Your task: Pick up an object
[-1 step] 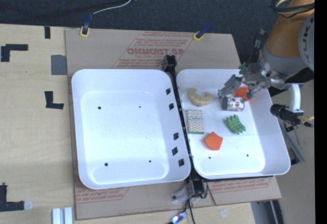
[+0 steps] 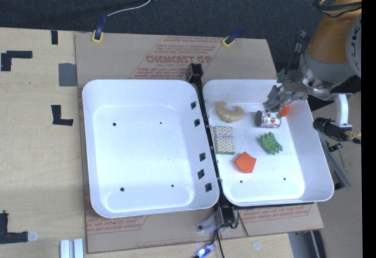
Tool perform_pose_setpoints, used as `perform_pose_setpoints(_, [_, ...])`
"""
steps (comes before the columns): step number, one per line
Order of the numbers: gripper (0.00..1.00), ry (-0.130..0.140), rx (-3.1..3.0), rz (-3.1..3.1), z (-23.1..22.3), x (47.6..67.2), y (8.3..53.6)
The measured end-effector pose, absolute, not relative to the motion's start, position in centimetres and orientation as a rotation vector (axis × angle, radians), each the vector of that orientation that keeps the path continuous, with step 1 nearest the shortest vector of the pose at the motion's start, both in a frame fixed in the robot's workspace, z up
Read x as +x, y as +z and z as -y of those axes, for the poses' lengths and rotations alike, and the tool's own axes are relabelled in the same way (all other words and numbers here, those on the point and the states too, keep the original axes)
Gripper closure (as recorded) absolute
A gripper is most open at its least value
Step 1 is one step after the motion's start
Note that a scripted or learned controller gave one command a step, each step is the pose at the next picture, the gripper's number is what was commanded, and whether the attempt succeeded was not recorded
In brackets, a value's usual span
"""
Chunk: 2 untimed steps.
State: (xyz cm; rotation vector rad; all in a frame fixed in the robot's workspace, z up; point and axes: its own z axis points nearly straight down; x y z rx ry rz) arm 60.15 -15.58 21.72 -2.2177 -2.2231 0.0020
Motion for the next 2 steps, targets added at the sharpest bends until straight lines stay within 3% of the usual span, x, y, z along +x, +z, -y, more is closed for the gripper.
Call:
perform_pose_setpoints(1, [1.00,-0.005,-2.206,2.233,4.7,62.2,22.1])
perform_pose_setpoints(2, [1.00,-0.009,-2.211,2.233,-1.8,58.8,28.6])
